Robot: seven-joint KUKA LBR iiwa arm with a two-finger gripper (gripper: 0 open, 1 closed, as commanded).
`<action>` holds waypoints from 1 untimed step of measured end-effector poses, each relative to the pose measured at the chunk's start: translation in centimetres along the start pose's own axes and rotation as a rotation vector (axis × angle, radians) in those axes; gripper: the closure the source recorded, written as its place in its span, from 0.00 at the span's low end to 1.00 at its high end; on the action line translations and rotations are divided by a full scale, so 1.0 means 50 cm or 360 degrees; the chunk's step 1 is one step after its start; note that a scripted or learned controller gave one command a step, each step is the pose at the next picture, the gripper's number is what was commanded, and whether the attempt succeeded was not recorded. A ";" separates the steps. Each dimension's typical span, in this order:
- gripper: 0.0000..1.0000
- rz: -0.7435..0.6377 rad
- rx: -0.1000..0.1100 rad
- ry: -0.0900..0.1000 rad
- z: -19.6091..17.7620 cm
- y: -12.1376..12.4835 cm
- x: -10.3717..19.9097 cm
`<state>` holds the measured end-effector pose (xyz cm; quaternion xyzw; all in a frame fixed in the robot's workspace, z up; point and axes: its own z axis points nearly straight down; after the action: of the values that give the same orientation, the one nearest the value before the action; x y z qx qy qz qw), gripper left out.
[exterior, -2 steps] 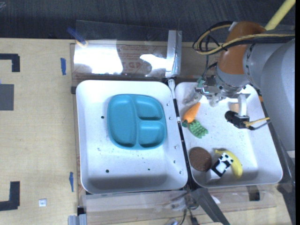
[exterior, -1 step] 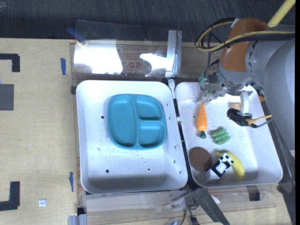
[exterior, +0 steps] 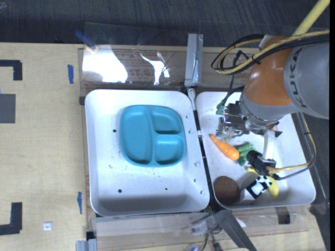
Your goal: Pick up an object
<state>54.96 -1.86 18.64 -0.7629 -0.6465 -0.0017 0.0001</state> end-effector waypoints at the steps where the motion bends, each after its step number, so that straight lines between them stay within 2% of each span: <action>1: 0.00 0.0005 0.0007 -0.0003 0.005 -0.002 -0.003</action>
<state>54.82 -2.01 18.41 -0.7639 -0.6454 0.0005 0.0013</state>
